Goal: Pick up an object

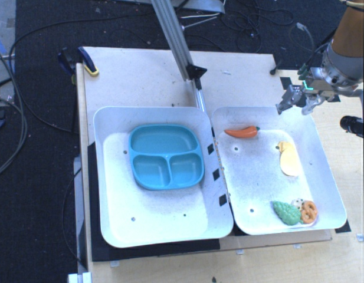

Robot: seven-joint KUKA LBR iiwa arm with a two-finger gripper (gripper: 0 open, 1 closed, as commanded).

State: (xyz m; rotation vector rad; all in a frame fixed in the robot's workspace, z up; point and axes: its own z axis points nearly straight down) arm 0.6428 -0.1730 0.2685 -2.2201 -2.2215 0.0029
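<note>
From my remote seat I took the right bin (323,175) as my landmark for everything. The gripper (295,102) hung above that bin's far right corner, just outside the rim, w/ the grey arm (341,69) and its orange band (351,31) running off toward the upper right. I saw nothing between the fingers; whether they were wide or narrow I couldn't tell, too small and cluttered at that spot. Inside the right bin lay four things. An orange carrot-like toy (242,132) w/ a dark green tip lay near the far edge, long axis roughly across the bin, well apart from the gripper. A pale yellow piece (289,159), maybe a banana or similar, sat toward the bin's right side, about mid depth. In the near right corner a green lumpy toy (287,213) lay touching or just beside an orange pretzel-shaped item (309,211); something small and whitish showed between them, couldn't ID it. To the left of the right bin, edges meeting, sat the left bin (111,217), and in it a blue divided plate (167,157) w/ three compartments, lying flat near that bin's middle. Both bins rested on the light worktop (140,75). A slanted metal pole (173,31) came down from the top of the view and ended behind the seam where the left bin met the right bin.
</note>
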